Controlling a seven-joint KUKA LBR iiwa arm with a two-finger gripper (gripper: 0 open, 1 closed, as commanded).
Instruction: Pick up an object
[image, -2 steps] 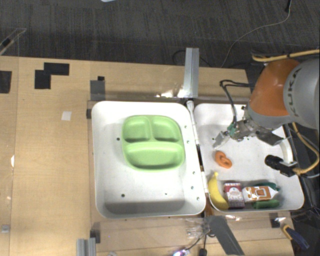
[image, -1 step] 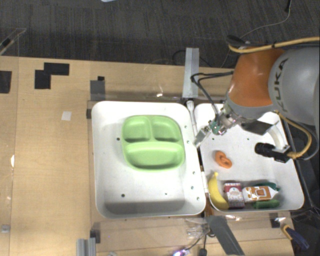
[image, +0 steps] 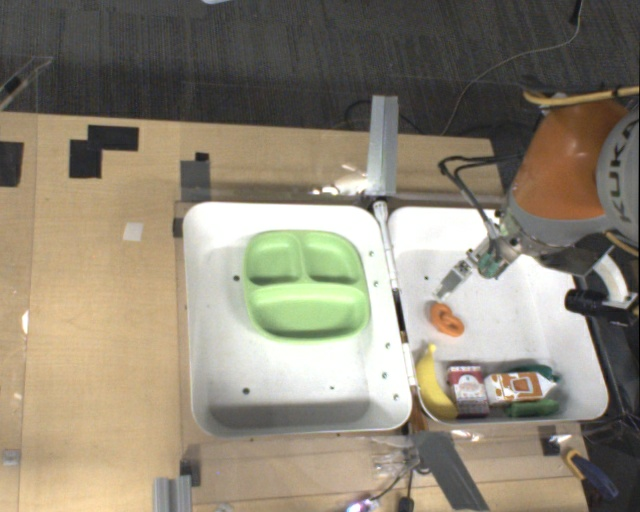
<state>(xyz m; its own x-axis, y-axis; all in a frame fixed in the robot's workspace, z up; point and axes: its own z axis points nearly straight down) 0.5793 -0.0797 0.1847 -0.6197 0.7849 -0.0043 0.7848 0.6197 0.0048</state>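
Orange ring (image: 447, 320) just below jaws (image: 446, 284), apart.

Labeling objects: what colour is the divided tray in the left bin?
Light green, plain; the divided tray shows best in the camera view.

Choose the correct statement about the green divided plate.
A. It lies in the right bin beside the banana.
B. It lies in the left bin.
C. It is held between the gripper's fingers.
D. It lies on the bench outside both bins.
B: the green divided plate lies flat inside the left bin, while the banana lies in the right bin.
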